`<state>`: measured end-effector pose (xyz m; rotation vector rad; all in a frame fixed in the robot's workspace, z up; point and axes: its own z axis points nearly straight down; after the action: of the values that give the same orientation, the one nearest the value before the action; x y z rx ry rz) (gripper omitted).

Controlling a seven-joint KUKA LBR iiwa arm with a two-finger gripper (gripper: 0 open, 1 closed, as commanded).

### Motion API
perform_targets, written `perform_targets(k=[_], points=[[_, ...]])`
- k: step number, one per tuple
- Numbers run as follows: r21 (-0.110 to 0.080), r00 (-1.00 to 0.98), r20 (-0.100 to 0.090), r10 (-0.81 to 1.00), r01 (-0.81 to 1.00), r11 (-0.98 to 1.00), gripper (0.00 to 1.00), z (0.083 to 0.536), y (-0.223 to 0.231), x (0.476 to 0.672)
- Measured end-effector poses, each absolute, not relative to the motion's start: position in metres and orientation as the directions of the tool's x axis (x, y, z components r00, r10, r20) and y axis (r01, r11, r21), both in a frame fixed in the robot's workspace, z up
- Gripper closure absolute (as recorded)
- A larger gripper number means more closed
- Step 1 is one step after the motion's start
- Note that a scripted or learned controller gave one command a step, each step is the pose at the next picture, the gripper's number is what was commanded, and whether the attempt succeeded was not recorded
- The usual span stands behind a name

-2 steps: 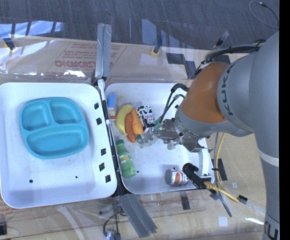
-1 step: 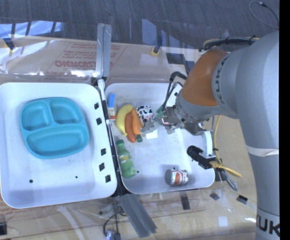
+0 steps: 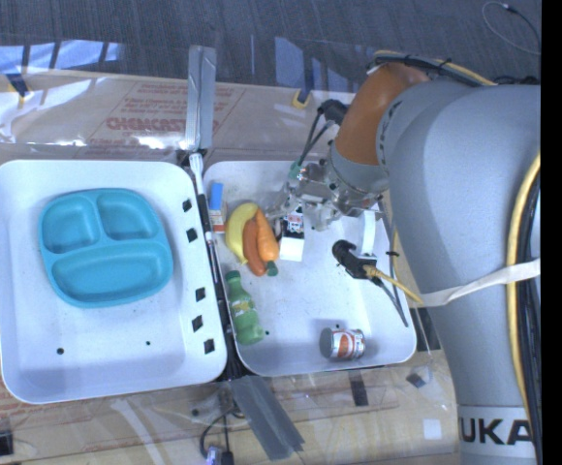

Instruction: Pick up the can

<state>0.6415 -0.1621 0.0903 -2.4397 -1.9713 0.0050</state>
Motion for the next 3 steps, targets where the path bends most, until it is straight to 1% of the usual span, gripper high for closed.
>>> perform_targets(k=[1, 2, 3], points=[[-0.009, 0.147, 0.001, 0.989, 0.989, -0.147, 0.0, 0.099, -0.158, 0.618], [0.001, 0.113, 0.001, 0.994, 0.994, -0.113, 0.0, 0.094, -0.202, 0.659], [-0.003, 0.026, 0.002, 1.0, 1.0, -0.026, 0.0, 0.092, -0.204, 0.609]])
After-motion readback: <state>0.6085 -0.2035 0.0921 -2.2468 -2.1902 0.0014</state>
